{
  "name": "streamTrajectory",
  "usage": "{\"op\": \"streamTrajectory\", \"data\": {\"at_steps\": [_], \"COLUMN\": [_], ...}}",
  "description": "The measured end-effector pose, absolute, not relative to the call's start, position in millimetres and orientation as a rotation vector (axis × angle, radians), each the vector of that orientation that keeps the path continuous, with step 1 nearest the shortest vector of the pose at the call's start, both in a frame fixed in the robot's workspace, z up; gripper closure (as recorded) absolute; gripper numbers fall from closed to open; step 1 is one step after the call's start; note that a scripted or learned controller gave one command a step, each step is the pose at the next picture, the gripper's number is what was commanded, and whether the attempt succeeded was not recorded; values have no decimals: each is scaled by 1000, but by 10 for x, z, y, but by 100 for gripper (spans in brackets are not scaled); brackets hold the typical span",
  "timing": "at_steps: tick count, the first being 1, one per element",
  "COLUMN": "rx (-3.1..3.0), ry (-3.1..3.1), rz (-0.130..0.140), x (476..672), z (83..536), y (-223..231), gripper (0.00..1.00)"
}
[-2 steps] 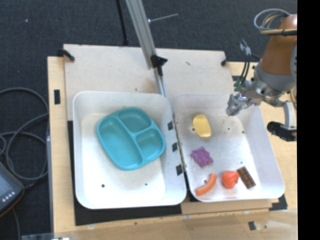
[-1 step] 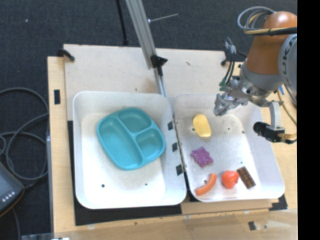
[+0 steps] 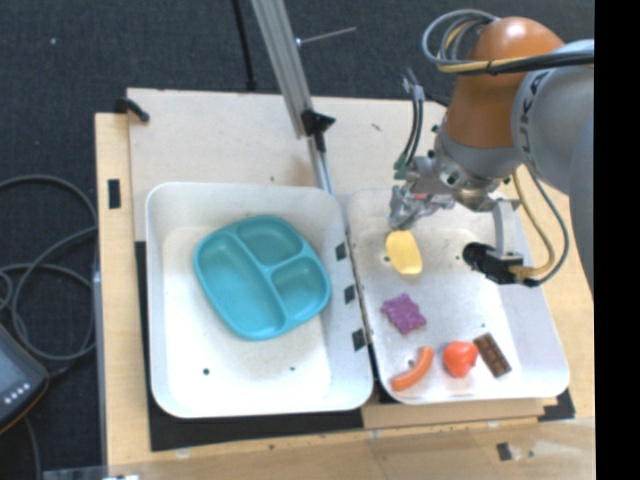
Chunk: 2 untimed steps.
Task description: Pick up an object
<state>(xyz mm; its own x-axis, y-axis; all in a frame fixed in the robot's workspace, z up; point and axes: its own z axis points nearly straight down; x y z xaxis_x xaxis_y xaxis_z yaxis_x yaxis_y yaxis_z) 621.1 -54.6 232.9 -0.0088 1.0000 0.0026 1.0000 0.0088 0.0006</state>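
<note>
- The gripper (image 3: 408,211) hangs low over the far end of the right bin (image 3: 530,313), just above a yellow block (image 3: 404,253).
- The gripper looks close to the top of the yellow block, maybe touching it, but the view is too blurry there to be sure.
- I cannot tell if the gripper is holding anything.
- Nearer in the same bin lies a purple piece (image 3: 404,313).
- Along the near edge of that bin sit an orange carrot (image 3: 414,367), a red tomato (image 3: 459,358) and a brown bar (image 3: 492,355), side by side.
- The left bin (image 3: 170,368) holds a teal plate (image 3: 262,276) with three sections.
- Both bins sit next to each other on the wooden surface (image 3: 200,133).
</note>
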Motion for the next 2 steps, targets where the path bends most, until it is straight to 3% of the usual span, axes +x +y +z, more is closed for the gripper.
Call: {"op": "streamTrajectory", "data": {"at_steps": [2], "rx": [-2211], "ry": [-2230], "rz": [-1], "x": [6091], "z": [2370], "y": [585], "gripper": [100]}}
